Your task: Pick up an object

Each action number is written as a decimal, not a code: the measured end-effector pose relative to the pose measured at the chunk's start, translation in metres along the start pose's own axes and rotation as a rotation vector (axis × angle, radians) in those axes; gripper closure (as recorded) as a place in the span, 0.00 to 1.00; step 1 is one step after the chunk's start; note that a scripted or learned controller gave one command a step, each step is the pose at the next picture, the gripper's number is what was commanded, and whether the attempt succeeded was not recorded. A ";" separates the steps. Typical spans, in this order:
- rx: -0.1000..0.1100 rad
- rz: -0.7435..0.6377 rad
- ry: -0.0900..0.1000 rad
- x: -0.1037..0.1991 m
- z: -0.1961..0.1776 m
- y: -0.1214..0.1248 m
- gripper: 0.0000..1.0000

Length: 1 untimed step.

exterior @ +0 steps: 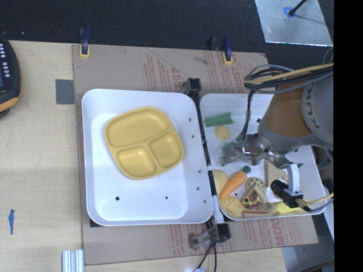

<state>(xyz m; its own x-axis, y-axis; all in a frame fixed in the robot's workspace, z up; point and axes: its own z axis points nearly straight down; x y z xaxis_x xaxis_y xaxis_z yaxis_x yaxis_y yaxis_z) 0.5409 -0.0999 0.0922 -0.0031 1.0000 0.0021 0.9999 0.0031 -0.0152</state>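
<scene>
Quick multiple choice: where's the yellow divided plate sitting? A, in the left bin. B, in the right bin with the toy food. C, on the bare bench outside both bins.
A: the yellow divided plate lies flat in the left bin, while the carrot and other toy food sit in the right bin.

The table was pale wood, with dark floor beyond its far edge. A brown cardboard sheet lay flat on it, held at the far edge by two clamps, one yellow-tipped and one blue. On the sheet sat two shallow white bins side by side, touching along their inner walls: the left bin and the right bin. A grey patch of tape lay just left of the sheet. A dark handset with orange trim rested at the table's left edge.
</scene>
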 end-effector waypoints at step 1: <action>-0.017 0.002 -0.003 0.008 0.000 -0.066 0.00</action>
<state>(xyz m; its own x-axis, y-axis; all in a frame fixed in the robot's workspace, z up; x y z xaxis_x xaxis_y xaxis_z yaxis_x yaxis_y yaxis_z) 0.4753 -0.0922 0.0935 -0.0011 1.0000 -0.0009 1.0000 0.0011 0.0018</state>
